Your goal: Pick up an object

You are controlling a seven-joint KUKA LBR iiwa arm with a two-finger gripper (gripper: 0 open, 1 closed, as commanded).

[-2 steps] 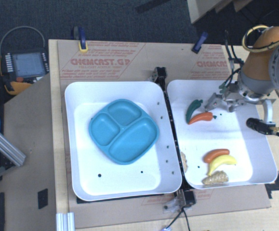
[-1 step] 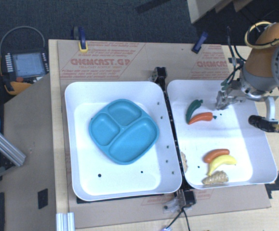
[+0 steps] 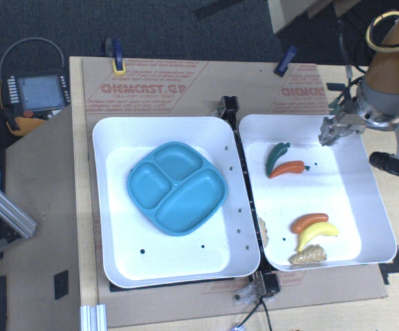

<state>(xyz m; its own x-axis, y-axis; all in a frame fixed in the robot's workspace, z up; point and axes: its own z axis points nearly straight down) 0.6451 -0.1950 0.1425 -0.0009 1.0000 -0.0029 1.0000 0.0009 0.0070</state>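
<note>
The gripper (image 3: 330, 134), its grasp state impossible to tell at this slant, is poised over the right bin (image 3: 378, 205) near the green pepper (image 3: 277, 154) and orange pepper (image 3: 287, 169), where both touching toys may be nudged aside.

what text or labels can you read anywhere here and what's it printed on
"CHEMCAST GP", red print on the brown protective sheet under the bins, left of centre.
The same red print repeats at the sheet's upper right, too faint to read in full.
The finer red lines around it are too small to read.
The handheld pendant's screen is too blurred to read.
</note>
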